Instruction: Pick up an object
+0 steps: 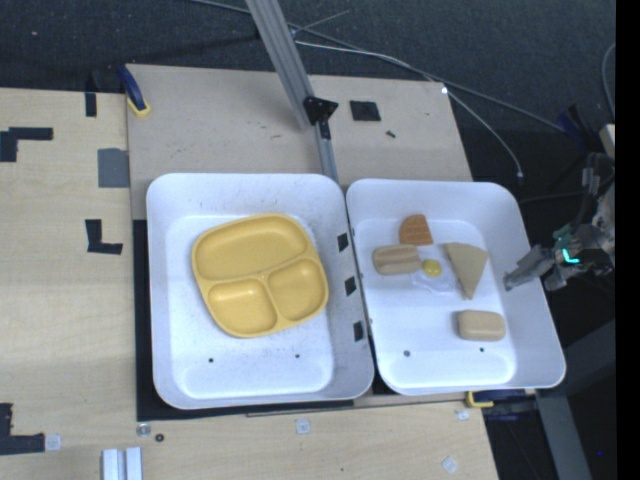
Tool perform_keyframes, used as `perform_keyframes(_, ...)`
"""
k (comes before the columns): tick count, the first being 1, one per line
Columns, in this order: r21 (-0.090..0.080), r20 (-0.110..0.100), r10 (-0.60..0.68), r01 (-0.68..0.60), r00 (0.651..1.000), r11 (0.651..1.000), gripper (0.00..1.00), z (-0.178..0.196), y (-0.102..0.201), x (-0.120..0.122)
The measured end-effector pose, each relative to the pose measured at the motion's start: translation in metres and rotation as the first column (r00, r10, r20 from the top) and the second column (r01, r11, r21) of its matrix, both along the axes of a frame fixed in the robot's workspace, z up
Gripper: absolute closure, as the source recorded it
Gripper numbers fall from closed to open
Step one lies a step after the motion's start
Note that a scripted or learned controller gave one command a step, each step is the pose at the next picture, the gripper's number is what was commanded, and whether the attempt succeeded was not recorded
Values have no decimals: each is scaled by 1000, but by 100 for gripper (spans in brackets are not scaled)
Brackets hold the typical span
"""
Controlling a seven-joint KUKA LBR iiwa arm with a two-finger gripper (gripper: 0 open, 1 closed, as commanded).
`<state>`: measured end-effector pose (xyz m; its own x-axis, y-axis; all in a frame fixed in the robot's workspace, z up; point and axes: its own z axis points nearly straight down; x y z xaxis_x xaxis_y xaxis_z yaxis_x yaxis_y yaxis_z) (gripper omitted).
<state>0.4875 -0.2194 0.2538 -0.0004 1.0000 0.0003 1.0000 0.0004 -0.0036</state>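
Whether the jaws stand wide or narrow cannot be told; the gripper (545, 266) sits at the right edge of the right bin (520, 358), dark against a dark background, with nothing visibly in it. Candidate objects all lie in that bin: a brown piece (416, 231) at the far side, a tan roll (396, 259) beside a small yellow bit (431, 267), a tan wedge (467, 266) nearest the gripper, and a tan block (480, 324) on the near side. A yellow divided plate (261, 273) fills the left bin (240, 388). By my judgement, no pick has been made; choosing, reaching, closing and lifting all remain.
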Motion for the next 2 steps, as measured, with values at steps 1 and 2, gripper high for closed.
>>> perform_keyframes(1,-1,3,0,0,1000,1000,0,1,0,1)
perform_keyframes(2,1,-2,0,0,1000,1000,0,-43,-1,-3)
